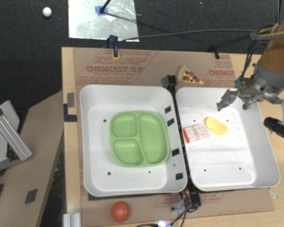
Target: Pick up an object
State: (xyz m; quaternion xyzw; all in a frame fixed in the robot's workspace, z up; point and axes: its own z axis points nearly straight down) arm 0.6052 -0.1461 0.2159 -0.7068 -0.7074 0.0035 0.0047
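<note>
Nearest the camera, an orange ball [120, 211] sits on the cardboard sheet [132, 65] just in front of the left bin [92, 141], outside its rim. That bin holds a green divided tray [138, 138] with three compartments, lying flat near the middle. Beside it, the right bin [255, 169] holds a yellow rounded piece [216, 126] and, touching or nearly touching its left side, a small red-and-white packet [195, 133]; both lie toward the bin's far left part. From the right the grey arm [274, 60] leans in, orange band showing above the wrist, and its gripper [237, 99] hangs over the far right part of the right bin, above and to the right of the yellow piece, apart from it. Its two dark fingers [224, 101] look spread, with nothing between them. Behind the bins a toy pizza slice [191, 75] rests on the cardboard near the black clips that join the two bins. Farther back, a blue-and-yellow clamp [113, 46] pinches the cardboard's edge below a shiny foil square [102, 13], and a small white ball [47, 12] lies on the dark floor.
</note>
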